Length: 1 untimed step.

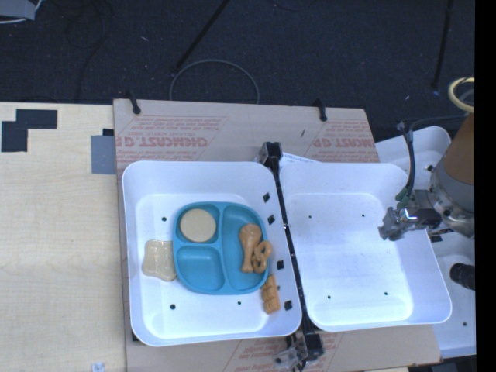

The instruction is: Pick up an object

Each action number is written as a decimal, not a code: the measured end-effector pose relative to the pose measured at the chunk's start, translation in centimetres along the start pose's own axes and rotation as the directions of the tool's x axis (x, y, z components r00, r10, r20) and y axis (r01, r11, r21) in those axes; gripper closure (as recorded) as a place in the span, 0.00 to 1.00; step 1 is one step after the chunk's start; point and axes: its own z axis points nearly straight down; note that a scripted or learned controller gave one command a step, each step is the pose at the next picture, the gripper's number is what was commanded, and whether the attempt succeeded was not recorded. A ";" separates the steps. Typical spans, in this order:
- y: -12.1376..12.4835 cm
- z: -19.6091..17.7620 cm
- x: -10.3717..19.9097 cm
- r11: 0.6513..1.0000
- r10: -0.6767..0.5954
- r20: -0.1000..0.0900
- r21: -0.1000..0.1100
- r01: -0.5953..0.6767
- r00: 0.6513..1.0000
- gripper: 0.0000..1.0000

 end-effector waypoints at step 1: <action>1.1 0.0 4.5 1.000 -0.003 -0.002 0.004 0.003 1.000 1.00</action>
